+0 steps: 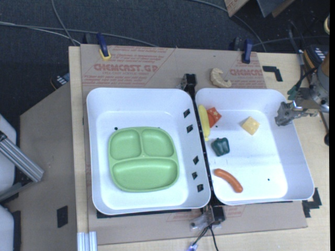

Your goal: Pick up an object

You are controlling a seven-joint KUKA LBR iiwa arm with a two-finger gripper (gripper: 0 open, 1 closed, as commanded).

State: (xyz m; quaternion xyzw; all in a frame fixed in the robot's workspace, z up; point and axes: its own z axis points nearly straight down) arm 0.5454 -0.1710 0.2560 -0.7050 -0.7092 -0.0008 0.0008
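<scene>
Camera view, left to right, placed against the right bin (pixel 293 156): left of it, green divided plate (pixel 143 158) in the other bin. Inside, along its left wall, yellow piece (pixel 202 122), red piece (pixel 213 116), green pepper (pixel 220 146), sausage (pixel 229 180) lying slantwise. Nearer centre, yellow cheese block (pixel 250 125), likely target, just left of gripper (pixel 283 114) at the right rim. Jaw state: cannot tell.

Even overhead light is washing the white bins (pixel 246 179) bright, casting faint shadows; the picture is looking soft and grainy, dim toward the bench's (pixel 125 61) far corners.
</scene>
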